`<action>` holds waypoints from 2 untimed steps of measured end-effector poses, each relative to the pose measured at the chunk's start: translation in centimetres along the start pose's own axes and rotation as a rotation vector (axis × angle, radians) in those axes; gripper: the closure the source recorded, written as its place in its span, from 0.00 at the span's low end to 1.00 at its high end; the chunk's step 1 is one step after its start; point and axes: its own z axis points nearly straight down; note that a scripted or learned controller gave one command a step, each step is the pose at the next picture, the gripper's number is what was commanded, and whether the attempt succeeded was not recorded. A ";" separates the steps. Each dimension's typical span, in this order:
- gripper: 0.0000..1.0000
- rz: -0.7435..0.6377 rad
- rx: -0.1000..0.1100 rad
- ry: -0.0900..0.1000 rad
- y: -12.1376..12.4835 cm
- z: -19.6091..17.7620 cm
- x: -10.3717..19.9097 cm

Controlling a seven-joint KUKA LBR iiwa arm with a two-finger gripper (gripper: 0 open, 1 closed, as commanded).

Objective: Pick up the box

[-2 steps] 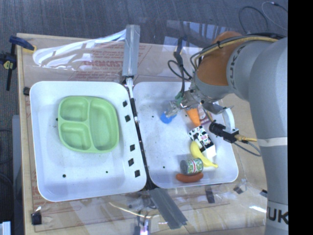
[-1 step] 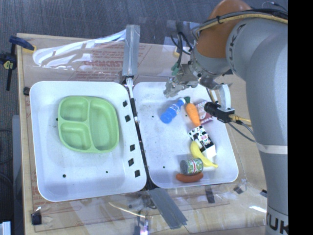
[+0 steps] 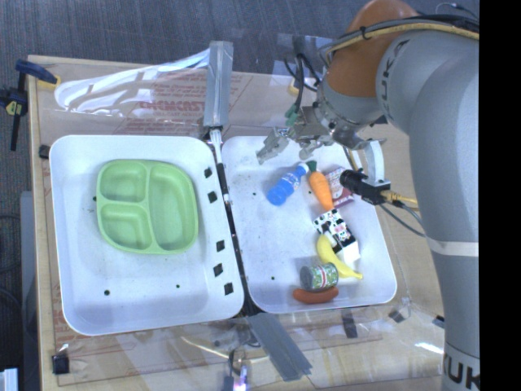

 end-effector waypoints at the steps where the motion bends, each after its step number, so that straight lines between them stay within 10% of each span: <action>1: 0.00 -0.058 -0.025 -0.007 -1.9 10.1 -2.6; 2: 0.00 -0.114 -0.002 0.002 -7.1 12.6 0.5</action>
